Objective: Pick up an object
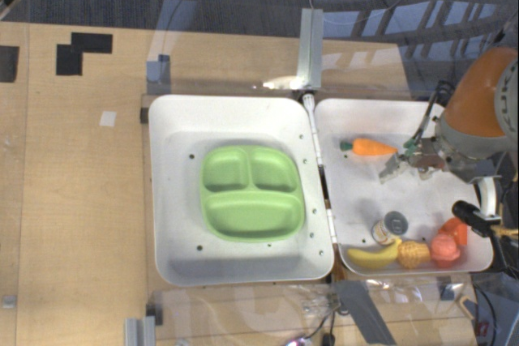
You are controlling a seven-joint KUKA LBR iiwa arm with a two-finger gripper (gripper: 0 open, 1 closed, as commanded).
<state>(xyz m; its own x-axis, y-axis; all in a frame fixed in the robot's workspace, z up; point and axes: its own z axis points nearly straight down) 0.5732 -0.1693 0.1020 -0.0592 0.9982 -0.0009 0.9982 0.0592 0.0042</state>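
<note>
My gripper (395,167) hangs over the middle of the right bin (357,113), reaching in from the right under the orange-banded wrist (483,97). An orange carrot (372,147) lies just up and left of it, apart from it. Along the bin's near edge lie a yellow banana (372,258), a yellow-orange knobbly piece (413,254), a red round fruit (444,249) and a red piece (457,231). A small grey round lid (395,221) and a small jar (381,233) sit just behind the banana. Nothing shows in the gripper's grasp.
The left bin (174,255) holds a green divided plate (251,192). A metal post (310,49) stands behind the wall between the bins. A black part (474,217) of the arm's gear hangs over the right bin's right side.
</note>
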